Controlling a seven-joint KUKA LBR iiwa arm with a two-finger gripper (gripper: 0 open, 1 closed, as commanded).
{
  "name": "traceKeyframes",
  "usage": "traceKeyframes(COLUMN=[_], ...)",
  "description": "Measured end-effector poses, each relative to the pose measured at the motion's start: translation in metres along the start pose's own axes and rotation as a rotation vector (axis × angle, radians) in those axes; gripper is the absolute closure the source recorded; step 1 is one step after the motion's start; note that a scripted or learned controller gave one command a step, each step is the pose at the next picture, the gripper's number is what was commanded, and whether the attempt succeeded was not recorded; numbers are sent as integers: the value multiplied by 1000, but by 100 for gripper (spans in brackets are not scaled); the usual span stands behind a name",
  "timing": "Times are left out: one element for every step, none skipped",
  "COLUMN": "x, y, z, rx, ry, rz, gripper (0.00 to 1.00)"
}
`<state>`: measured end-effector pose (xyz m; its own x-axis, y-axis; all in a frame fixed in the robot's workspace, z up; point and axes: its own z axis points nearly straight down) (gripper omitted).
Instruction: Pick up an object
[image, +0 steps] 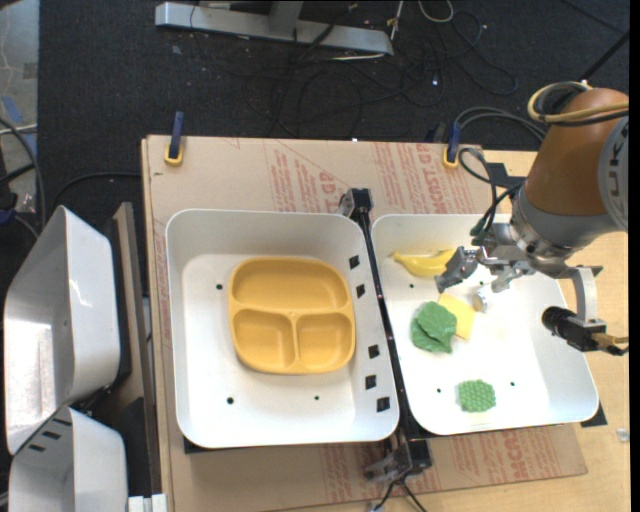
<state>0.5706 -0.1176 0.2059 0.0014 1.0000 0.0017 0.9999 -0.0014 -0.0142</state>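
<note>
Gripper (470, 278) fingers are spreading open, holding nothing, hovering just above the banana (422, 262), which is lying lengthwise left-to-right.

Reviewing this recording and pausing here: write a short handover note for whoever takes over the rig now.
Gripper: low in the right bin, above the yellow block and beside the banana; finger state unclear, nothing seen held.
Green leafy piece touches the block; green round piece lies apart, nearer the front.
Left bin holds the yellow divided tray.
Done: nothing lifted. Left: grasp and lift one object.
</note>
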Motion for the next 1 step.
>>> traceKeyframes(x=[0], y=[2], z=[-8], rx=[-14], ry=[-1], rz=[-2], gripper=[0])
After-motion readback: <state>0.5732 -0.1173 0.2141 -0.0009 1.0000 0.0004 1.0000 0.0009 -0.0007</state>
